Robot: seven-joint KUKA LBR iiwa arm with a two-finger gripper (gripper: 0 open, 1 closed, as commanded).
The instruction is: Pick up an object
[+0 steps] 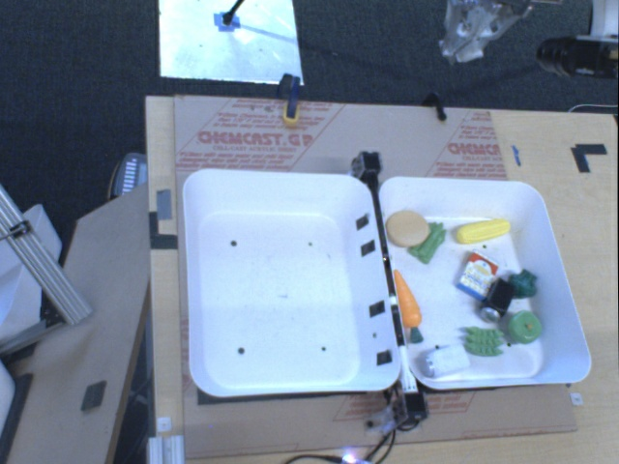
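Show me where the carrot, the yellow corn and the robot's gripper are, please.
carrot (407,300): camera view, middle of its orange body.
yellow corn (482,230): camera view, middle of the cob.
gripper (466,29): camera view, its lower end, above the bench.

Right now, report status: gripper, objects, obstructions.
Gripper high above the bench, beyond the bins, holding nothing. Toy carrot, corn cob and other toys lie in the right bin. Path down unobstructed.
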